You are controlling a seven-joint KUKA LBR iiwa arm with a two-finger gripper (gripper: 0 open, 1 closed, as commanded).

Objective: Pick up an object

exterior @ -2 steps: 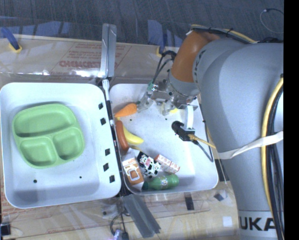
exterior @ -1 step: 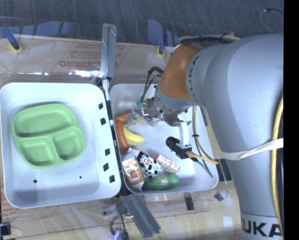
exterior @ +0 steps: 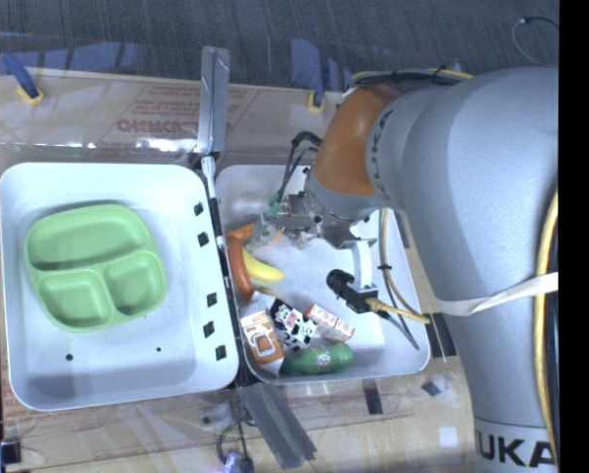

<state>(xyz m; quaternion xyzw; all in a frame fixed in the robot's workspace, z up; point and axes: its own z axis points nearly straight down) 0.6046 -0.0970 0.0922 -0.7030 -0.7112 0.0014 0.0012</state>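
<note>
The bench [exterior: 107, 106] is brown board under clear film, with dark carpet [exterior: 176, 8] beyond its far edge. 2 white bins sit on it side by side, touching along a grey divider [exterior: 214, 97]. The left bin [exterior: 38, 372] holds a green 3-part tray [exterior: 96, 265], set toward its left wall, with bare white floor to the tray's right and near side.

The right bin [exterior: 408, 358] is crowded along its left wall and near edge: an orange sausage-like piece [exterior: 238, 264], a banana [exterior: 263, 270] just beside it, an orange box [exterior: 261, 341], a black-and-white cube [exterior: 291, 327], a red-and-white pack [exterior: 330, 322] and a green item [exterior: 317, 360].

The end effector [exterior: 293, 217] hangs over the bin's far left part, just above the banana; whether its tips are apart or closed cannot be told, and nothing is seen between them. The arm [exterior: 472, 185] covers the bin's right side.
</note>
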